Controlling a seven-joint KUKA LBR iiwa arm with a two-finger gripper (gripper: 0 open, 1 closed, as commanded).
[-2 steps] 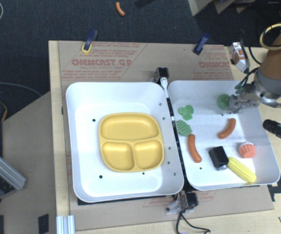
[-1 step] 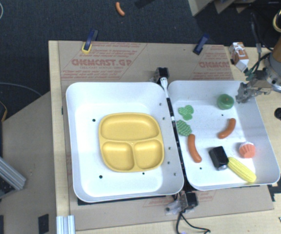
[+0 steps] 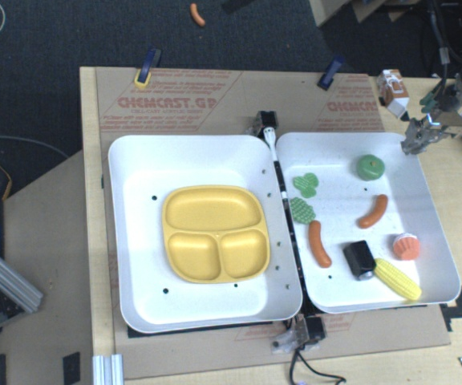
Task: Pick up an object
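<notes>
At the upper right of the frame the hand [image 3: 420, 137] hangs just past the top right corner of the right bin [image 3: 433, 215], its metal tip small and blurred, so I cannot tell whether it is open or closed; nothing shows in its grip. The arm above it is cut off by the right edge. Nearest it in the bin lies a green round piece [image 3: 370, 167], then an orange sausage [image 3: 373, 210] tilted below it. Along the lower right sit a pink and white piece [image 3: 406, 246], a yellow corn cob [image 3: 396, 278] and a black block [image 3: 359, 259] touching the cob. Further left lie a second sausage [image 3: 319, 243] and two green leafy pieces [image 3: 305, 184] near the divider. The left bin [image 3: 135, 215] holds a yellow divided plate [image 3: 215, 233]. Both bins rest on the surface [image 3: 95, 119].
</notes>
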